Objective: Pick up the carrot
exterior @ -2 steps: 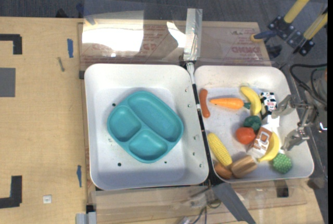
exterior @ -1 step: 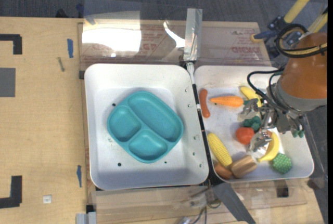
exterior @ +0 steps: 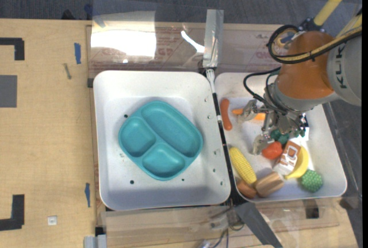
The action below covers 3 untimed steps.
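Here the carrot [exterior: 226,114] lies lengthwise along the right bin's [exterior: 336,143] left wall, running near to far, well left of the gripper [exterior: 268,138], whose jaw state cannot be told.

The scene is evenly and fairly brightly lit from above, so both white bins [exterior: 103,126] look clean and cast only thin, soft shadows along their rims onto the desk [exterior: 40,126]. A strong patch of glare lies on the clear sheet [exterior: 123,45] behind the left bin, washing out what is under it, and a paler streak glints beside the metal divider [exterior: 211,39]. The picture is low in resolution and slightly soft, so the small items under the arm [exterior: 307,71] blur together.
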### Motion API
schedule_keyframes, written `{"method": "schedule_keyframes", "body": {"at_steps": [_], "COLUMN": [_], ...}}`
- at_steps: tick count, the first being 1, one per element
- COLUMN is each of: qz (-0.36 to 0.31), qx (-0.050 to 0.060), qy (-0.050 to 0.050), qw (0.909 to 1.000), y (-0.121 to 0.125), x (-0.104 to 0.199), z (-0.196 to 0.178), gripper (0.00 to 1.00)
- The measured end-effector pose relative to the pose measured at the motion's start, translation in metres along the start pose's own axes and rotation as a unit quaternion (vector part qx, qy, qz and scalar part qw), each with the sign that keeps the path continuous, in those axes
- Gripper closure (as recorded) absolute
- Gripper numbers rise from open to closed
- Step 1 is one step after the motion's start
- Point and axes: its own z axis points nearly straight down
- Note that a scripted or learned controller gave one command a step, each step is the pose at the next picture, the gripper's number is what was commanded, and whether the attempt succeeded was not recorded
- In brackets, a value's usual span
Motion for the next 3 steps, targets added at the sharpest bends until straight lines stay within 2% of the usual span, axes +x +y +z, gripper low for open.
{"method": "schedule_keyframes", "body": {"at_steps": [1, 2, 3], "qz": [-0.101, -0.101, -0.08], "qx": [-0.001, 0.001, 0.0], "qy": [0.0, -0.005, -0.002], "qw": [0.9949, 0.9949, 0.9968], "y": [-0.005, -0.005, 0.029], "x": [-0.058, -0.061, -0.02], "z": [0.002, -0.012, -0.103], "gripper": [0.0, 1.0, 1.0]}}
